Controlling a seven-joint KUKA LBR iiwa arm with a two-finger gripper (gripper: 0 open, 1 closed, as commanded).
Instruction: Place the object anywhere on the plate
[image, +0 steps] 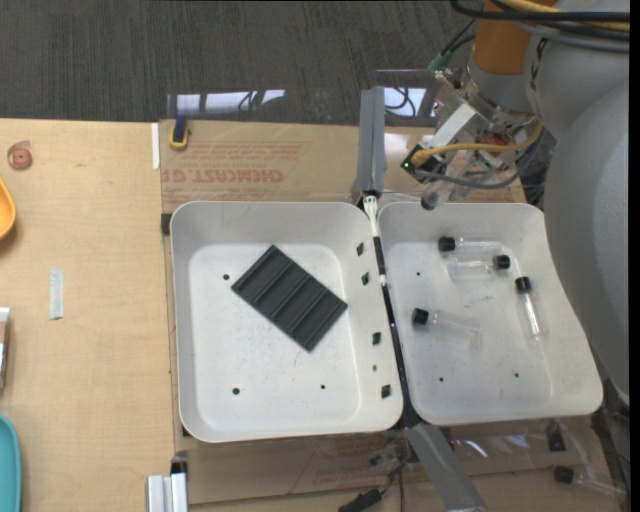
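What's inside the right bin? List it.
The right bin holds clear tubes with black caps: two near the back, one at the right, one toward the left. Nothing covers them.

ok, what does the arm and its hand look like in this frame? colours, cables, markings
The arm is a bulky, rounded light-grey shell with an orange band above the wrist. Below the band sits a metallic wrist section carrying a white block. Yellow and black cables loop around the hand, and a small green light or connector shows at its left side. The hand itself is dark and small; no readable markings are visible.
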